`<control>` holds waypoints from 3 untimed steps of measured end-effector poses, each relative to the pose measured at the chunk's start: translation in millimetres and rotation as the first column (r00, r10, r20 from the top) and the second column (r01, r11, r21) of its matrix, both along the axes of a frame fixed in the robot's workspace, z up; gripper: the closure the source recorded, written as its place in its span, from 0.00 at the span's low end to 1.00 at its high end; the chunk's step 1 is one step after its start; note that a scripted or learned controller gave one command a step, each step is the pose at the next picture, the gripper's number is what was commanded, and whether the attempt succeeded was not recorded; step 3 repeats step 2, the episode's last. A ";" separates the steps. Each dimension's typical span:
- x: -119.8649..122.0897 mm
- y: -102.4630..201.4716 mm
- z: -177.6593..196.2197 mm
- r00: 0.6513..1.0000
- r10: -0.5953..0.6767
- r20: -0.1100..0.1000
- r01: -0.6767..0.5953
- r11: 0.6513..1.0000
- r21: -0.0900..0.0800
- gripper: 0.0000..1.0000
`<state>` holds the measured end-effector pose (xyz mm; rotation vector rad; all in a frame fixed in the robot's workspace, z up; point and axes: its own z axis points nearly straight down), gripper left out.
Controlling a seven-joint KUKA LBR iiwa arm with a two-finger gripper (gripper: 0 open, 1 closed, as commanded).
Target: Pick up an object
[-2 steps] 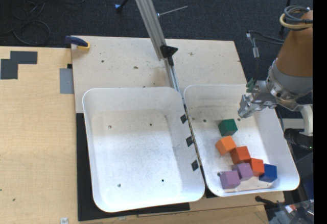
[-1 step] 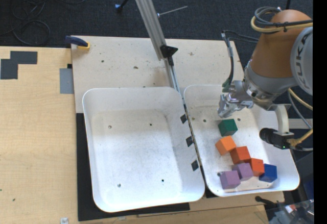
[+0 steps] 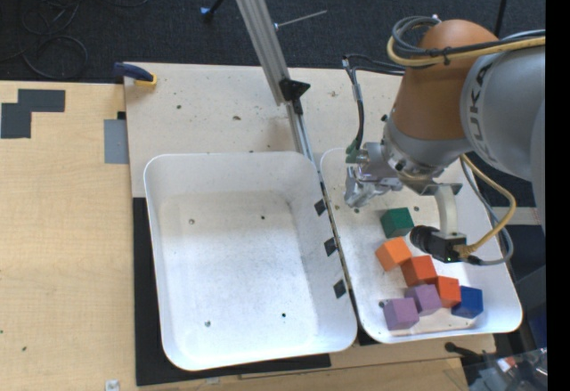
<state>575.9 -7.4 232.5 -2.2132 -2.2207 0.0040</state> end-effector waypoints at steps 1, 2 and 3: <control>2.7 49.4 8.7 1.000 -0.001 0.004 0.001 1.000 -0.003 1.00; 7.7 94.3 11.1 1.000 -0.001 0.004 0.001 1.000 -0.003 1.00; 7.7 94.3 11.1 1.000 -0.001 0.004 0.001 1.000 -0.003 1.00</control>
